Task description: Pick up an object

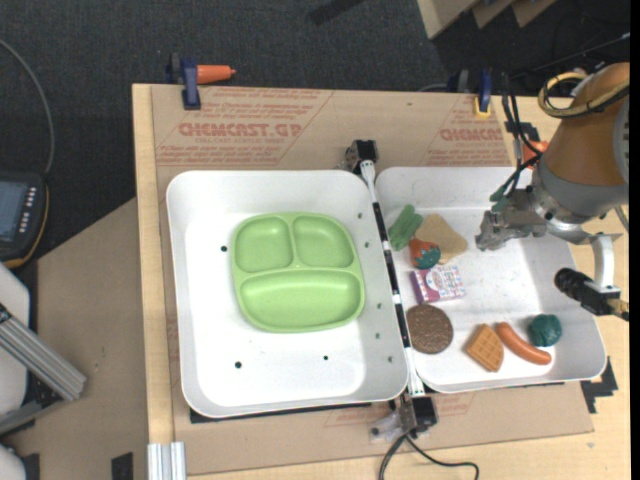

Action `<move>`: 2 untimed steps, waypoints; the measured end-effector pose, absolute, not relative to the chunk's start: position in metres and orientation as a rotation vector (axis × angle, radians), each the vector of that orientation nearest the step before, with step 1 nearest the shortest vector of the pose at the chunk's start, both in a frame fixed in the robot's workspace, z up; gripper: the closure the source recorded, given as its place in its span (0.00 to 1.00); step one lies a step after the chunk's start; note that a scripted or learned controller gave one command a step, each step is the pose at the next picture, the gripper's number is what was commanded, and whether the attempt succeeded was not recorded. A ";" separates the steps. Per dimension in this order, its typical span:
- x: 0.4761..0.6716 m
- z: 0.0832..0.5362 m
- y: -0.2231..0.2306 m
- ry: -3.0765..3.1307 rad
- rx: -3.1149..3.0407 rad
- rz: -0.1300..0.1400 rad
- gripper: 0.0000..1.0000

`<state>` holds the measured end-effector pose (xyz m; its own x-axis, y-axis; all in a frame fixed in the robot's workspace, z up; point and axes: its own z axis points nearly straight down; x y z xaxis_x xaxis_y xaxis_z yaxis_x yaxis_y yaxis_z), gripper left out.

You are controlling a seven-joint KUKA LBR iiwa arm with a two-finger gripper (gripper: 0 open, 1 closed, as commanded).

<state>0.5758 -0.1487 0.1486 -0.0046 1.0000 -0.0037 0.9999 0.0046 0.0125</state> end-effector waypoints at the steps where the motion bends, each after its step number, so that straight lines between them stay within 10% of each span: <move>1: 0.541 0.187 -0.035 2.234 2.211 0.004 1.00; 2: 0.541 0.185 -0.042 2.223 2.222 -0.001 0.00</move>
<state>0.5411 -0.0421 0.1845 -0.0005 1.0000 0.0011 1.0000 0.0005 -0.0018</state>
